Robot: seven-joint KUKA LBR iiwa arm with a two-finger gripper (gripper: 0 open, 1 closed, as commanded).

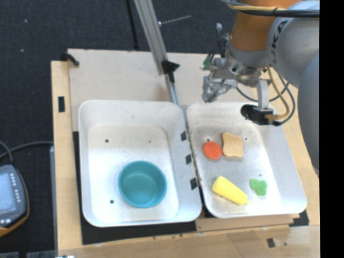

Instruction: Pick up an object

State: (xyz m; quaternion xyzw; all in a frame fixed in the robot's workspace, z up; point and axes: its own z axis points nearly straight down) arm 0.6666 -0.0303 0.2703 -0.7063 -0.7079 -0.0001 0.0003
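The right bin (279, 160) holds a round orange-red piece (212, 150), a tan bread-like slice (233, 145), a yellow wedge (229, 190) and a small green piece (258, 186). My gripper (210, 93) hangs above the far left rim of this bin, well above and behind the orange-red piece. Nothing shows between its fingers. The left bin (97, 128) contains a teal bowl (142, 184) near its front.
A slanted metal pole (153, 36) rises from between the bins at the back. A black cable end (257, 114) dangles over the right bin's far edge. A handheld device (11, 198) lies at the far left, off the bench.
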